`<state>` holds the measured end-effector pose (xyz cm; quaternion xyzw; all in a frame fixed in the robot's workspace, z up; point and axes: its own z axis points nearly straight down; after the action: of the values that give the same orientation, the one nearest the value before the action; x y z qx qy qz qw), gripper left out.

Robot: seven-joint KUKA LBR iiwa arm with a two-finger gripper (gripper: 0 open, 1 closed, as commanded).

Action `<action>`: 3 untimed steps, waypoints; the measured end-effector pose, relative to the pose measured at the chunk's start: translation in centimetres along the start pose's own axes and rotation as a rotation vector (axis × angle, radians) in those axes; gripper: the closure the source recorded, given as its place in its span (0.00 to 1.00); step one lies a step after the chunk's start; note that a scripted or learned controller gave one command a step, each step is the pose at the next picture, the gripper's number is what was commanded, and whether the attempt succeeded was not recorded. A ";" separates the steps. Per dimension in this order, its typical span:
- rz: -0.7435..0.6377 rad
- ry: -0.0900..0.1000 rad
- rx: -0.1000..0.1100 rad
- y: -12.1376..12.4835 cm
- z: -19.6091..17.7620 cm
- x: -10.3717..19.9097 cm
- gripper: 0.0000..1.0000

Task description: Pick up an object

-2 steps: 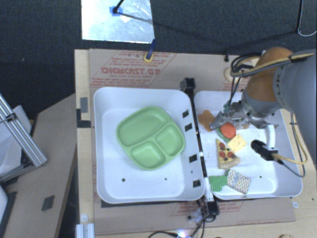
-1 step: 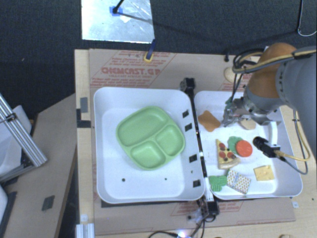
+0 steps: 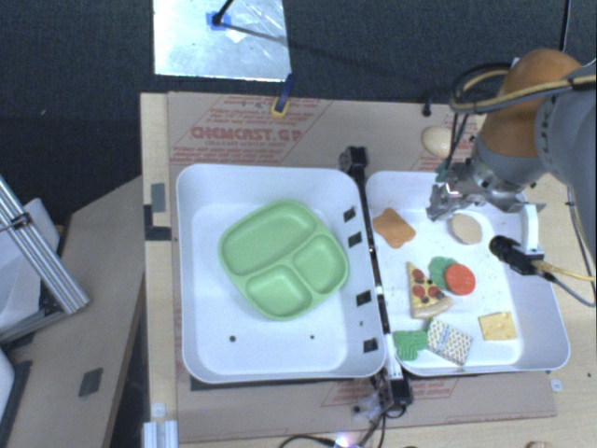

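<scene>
The left bin (image 3: 201,278) holds a green divided plate (image 3: 283,258) near its centre — none of the toy food sits in it. In the right bin (image 3: 546,343), going across: an orange-brown toast-like piece (image 3: 394,228) at about ten o'clock, a green leafy piece (image 3: 409,343) and a patterned cracker (image 3: 451,343) at seven, a pizza slice (image 3: 424,290) near the middle with a red tomato (image 3: 459,278) on a green piece just beside it, a pale round piece (image 3: 465,229) at twelve, a cheese square (image 3: 496,326) at four.

The gripper (image 3: 446,203) hovers at about twelve o'clock of the right bin, just beside the pale round piece. Nothing shows between its fingers; I cannot tell whether they are spread or pressed together.

I judge this the approach step — no object is lifted. The next move calls for centring over one piece, likely the pale round one, and descending squarely.
</scene>
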<state>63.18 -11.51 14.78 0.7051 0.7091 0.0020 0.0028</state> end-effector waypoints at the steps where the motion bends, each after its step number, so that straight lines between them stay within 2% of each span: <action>1: 0.003 0.000 -0.001 0.1 -4.9 -0.8 1.00; 2: 0.000 0.001 0.002 0.2 -7.9 -0.8 1.00; 3: -0.003 0.003 0.007 -1.4 -7.1 3.6 1.00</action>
<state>61.72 -7.96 21.88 0.7041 0.7101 0.0007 -0.0004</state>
